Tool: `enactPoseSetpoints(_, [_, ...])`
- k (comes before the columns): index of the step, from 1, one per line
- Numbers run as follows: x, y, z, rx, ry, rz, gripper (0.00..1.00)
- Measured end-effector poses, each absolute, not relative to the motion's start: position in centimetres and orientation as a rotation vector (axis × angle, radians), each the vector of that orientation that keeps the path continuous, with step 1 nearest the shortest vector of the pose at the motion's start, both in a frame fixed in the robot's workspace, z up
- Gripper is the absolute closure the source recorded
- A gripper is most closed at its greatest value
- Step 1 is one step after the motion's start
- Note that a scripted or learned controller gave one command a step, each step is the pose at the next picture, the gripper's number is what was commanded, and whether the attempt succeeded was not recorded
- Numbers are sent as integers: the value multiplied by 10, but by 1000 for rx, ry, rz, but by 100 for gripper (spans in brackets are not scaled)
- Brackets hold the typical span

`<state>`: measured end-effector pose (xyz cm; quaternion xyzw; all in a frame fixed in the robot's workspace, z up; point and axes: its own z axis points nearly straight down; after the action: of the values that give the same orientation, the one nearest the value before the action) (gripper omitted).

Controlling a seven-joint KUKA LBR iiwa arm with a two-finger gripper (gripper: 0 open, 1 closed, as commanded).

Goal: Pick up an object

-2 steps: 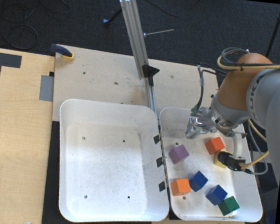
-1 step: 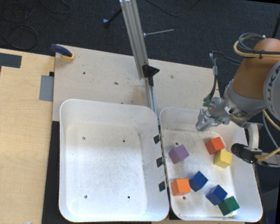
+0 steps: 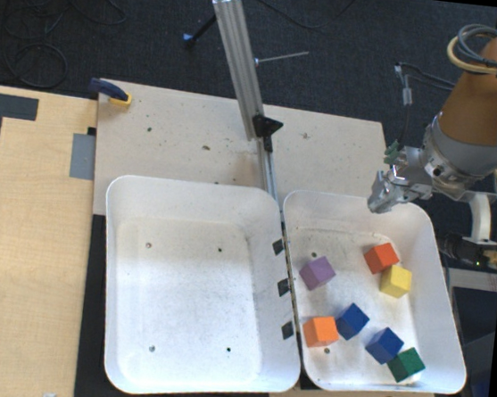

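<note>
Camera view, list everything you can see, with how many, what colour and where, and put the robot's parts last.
left bin: 1, white, left half of the bench
right bin: 1, white, beside the left bin, holding all the blocks
orange blocks: 2, one at upper right of the right bin, one at its lower left
blue blocks: 2, mid to lower right bin
purple block: 1, left part of the right bin
yellow block: 1, touching the upper orange block
green block: 1, lower right corner, beside a blue block
metal rail: 1, silver, slanting up behind the bins
arm: 1, grey and orange, at right
pincer: 1, grey, over the right bin's far rim
</note>
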<state>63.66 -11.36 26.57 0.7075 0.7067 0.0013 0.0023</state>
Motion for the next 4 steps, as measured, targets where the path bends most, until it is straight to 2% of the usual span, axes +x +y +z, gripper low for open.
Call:
enactPoseSetpoints(1, [614, -67, 267, 2221, 2227, -1, 100])
enactPoseSetpoints(3, [549, 4, 249, 2223, 2228, -6, 100])
enactPoseSetpoints(4, [527, 43, 247, 2222, 2229, -5, 100])
